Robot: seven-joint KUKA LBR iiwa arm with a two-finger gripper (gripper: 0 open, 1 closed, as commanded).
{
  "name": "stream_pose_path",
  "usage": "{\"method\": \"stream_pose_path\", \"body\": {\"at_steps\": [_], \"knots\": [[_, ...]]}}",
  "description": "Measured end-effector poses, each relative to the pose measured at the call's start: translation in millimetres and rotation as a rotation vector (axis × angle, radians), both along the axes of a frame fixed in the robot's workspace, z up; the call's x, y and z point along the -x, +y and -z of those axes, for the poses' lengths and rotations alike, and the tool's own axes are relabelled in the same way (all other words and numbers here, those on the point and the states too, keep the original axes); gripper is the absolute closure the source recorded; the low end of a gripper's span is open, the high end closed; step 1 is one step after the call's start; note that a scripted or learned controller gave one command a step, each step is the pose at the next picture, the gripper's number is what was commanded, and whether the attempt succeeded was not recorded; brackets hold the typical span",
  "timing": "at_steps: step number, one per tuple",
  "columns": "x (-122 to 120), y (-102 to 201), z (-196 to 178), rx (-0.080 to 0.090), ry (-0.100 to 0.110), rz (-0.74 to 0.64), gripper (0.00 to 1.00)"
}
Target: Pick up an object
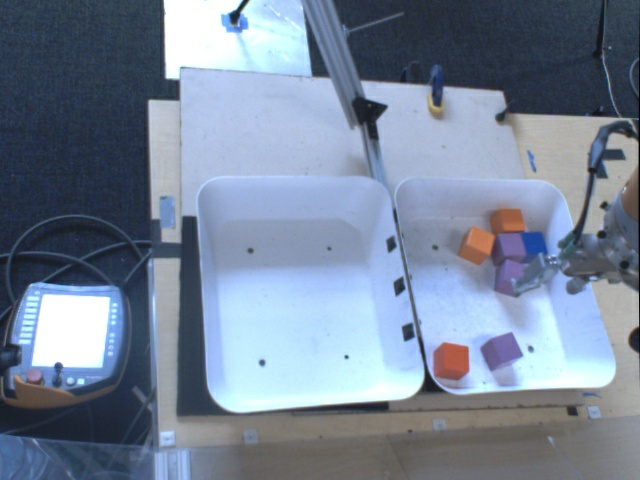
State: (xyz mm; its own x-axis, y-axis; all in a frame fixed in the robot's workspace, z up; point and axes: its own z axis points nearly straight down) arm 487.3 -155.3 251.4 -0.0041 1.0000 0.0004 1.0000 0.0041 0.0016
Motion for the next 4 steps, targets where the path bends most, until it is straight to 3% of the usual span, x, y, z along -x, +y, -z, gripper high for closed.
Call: {"method": "stream_pose_path", "body": {"at_steps": [1,4], "knots": [[-0.1,-0.1,-0.1,0.001,-0.001,0.001,0.0],[0.9,6.9,163.7,-0.001,0.005,0.002,0.0]]}}
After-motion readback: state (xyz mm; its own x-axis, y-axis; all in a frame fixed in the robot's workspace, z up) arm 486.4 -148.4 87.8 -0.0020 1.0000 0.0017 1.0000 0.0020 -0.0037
